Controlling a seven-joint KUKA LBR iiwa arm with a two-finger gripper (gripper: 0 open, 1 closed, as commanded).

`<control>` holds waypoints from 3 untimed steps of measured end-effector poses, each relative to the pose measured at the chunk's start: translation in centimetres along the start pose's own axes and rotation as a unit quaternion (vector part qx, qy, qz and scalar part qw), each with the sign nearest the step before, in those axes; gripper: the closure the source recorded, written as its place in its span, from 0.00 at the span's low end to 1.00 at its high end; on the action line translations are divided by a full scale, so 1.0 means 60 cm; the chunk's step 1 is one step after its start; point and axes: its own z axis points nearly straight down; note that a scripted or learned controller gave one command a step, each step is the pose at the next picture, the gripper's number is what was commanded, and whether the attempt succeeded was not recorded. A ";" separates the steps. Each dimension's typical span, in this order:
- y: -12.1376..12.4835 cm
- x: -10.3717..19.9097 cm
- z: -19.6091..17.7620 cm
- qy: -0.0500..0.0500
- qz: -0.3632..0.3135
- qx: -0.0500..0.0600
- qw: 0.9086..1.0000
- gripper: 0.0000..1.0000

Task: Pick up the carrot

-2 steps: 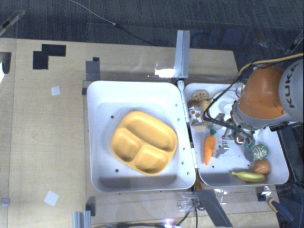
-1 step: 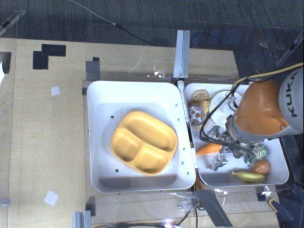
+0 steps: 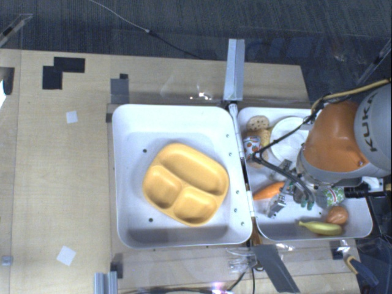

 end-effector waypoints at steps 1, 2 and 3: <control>0.020 -0.043 0.001 0.001 -0.036 -0.001 0.999 0.00; 0.024 -0.049 -0.022 -0.005 -0.039 -0.002 0.999 1.00; 0.068 0.061 -0.163 0.001 0.054 -0.002 0.999 1.00</control>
